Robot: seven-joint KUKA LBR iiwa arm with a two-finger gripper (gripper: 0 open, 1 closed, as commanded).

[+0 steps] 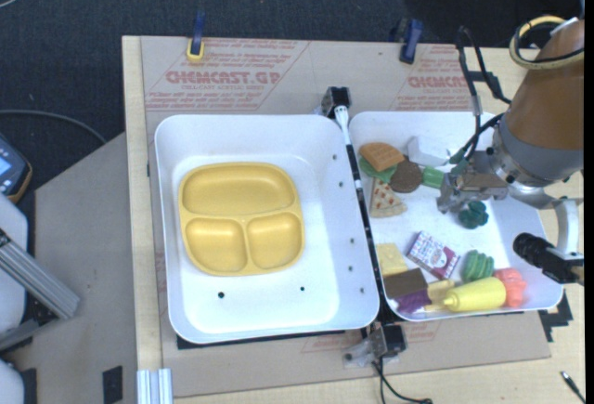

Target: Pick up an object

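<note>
Gripper (461,198) sits low in the right bin (529,249), mid-right of frame, w/ a dark green toy (474,215) just below-right of it, but can't tell if anything's in its grasp. Around it: toy burger (381,156), brown cookie (405,176), pizza slice (384,199); lower down a pink box (432,254) and yellow bottle (475,295). Left bin (186,300) holds a yellow divided plate (241,215).

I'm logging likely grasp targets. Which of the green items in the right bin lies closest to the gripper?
The dark teal-green piece, directly beneath the gripper. The lighter green piece lies farther up-left, and the striped green one sits farther down by the yellow bottle.
</note>
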